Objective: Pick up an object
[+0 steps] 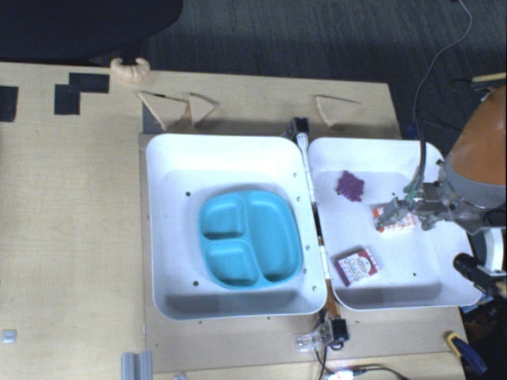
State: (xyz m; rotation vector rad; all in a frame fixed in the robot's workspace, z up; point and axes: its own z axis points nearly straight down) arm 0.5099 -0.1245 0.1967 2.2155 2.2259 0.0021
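Gripper (394,214) low in right bin (428,287), mid-floor, at small red-white packet (400,222); grip state unclear. Packet looks light, crinkly, slippery: pinch across narrow middle. Purple lump (349,185) near back-left corner.

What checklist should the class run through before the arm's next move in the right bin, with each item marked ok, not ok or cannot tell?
1. End effector is over the right bin: ok.
2. A target lies beneath it, a small red and white packet: ok.
3. Packet is held between the fingers: cannot tell.
4. Purple object is apart from the end effector: ok.
5. Red packet near the front wall is apart from it: ok.
6. Blue divided tray sits in the left bin, out of the path: ok.
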